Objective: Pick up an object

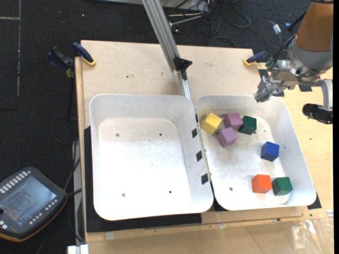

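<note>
Several small cubes lie in the right bin (296, 142): a yellow cube (212, 123), two purple cubes (232, 121) (228, 136), a dark green cube (248, 125), a blue cube (269, 151), an orange cube (261, 183) and a green cube (282, 185). My gripper (263, 94) hangs above the right bin's far rim, up and to the right of the dark green cube. Nothing shows between its fingers. The grey arm with its orange band (316, 20) comes in from the upper right.
The left bin (106, 115) lies beside the right one, with a ridge carrying black tabs (199, 155) between them. A slanted metal rail (161, 25) reaches to the bins' far edge. Clamps (85, 54) (255, 57) grip the board corners. A teach pendant (26, 202) lies at the lower left.
</note>
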Available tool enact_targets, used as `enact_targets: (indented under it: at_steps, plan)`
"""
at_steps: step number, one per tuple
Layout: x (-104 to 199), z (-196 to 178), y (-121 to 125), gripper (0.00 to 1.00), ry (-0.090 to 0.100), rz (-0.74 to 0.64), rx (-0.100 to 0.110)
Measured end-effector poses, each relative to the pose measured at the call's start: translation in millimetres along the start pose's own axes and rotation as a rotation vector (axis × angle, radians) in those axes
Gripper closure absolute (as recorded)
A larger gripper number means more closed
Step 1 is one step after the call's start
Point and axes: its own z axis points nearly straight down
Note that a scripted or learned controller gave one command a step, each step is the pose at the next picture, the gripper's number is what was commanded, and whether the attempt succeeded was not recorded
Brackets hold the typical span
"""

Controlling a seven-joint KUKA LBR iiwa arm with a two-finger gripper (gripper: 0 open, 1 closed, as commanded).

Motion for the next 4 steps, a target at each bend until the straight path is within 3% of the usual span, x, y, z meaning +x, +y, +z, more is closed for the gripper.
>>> enact_targets:
  at_steps: [4]
  plan:
    - [196.7,39.2,-19.2,1.0,0.0,-0.001,0.0]
